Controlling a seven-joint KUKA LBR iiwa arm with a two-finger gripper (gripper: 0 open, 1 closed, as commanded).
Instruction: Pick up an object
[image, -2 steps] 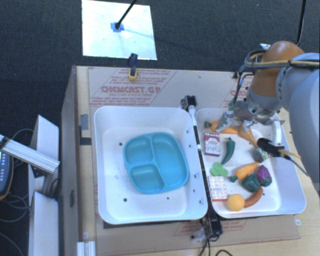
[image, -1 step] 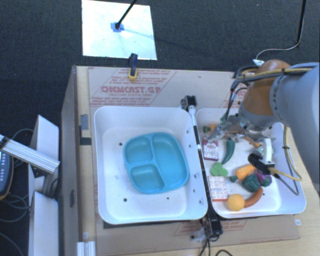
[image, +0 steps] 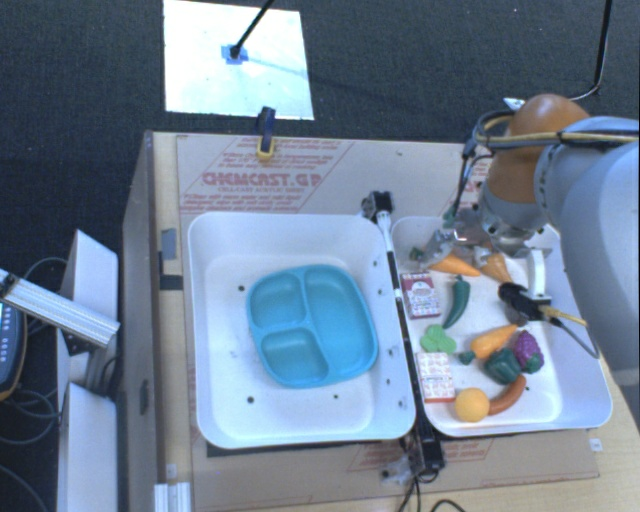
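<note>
your gripper (image: 470, 243) hangs low over the right bin's (image: 590, 395) far end; you cannot tell its finger state. the orange carrot (image: 456, 266) lies just below it, long axis running left-right.

A blue divided tray (image: 311, 325) lay in the left bin (image: 225, 400). A white sheet (image: 238, 60) lay on the dark floor at far left. A clamp (image: 266, 133) gripped the bench's far edge.
</note>
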